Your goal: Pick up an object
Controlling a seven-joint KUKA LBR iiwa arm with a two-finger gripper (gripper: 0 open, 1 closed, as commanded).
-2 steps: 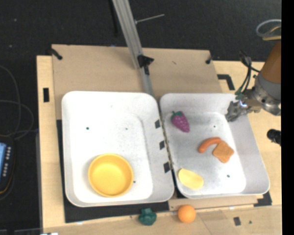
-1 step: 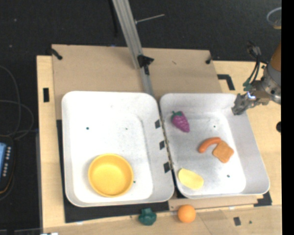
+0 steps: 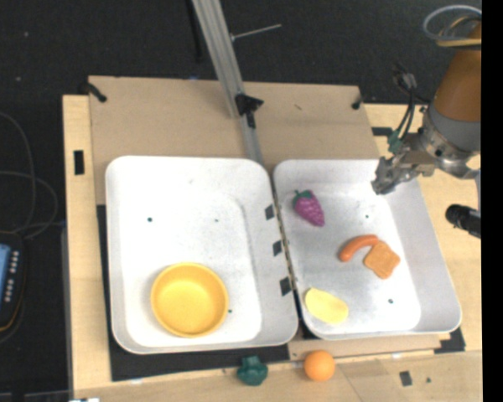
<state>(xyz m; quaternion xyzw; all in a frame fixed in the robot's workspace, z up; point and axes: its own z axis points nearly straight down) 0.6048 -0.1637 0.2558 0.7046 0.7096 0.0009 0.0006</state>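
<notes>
Jaws point(image 3: 386, 181) hang over right bin's point(image 3: 427, 249) far corner; can't tell their state. Sausage point(image 3: 357, 246) and orange block point(image 3: 382, 260) touch, below jaws: likely double-grab or slip.

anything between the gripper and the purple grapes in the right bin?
No. In the camera view the stretch from the gripper down-left to the purple grapes is bare white floor of the right bin. The orange sausage lies lower, off that line.
</notes>
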